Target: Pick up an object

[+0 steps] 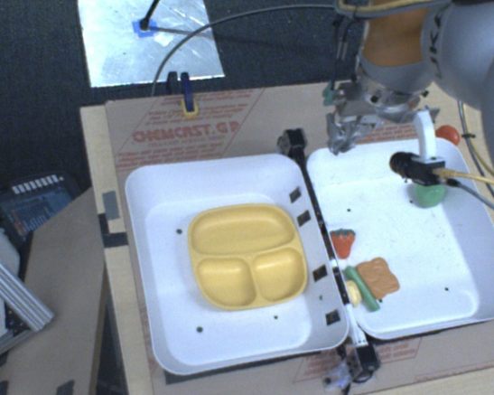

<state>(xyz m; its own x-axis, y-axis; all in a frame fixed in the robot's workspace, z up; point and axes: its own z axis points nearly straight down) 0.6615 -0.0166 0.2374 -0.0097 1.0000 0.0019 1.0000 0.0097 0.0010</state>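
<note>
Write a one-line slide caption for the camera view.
KUKA arm's gripper hovers at the right bin's far edge; strawberry and toast lie inside, yellow tray in the left bin.

Strawberry, toast, green stick lie in right bin.

Foil sheet behind cardboard

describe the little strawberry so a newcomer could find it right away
Look in the right-hand shallow white bin, along its left wall beside the divider. The small red toy strawberry lies there, above the green stick and orange slab. It alone is red with a green top.
</note>
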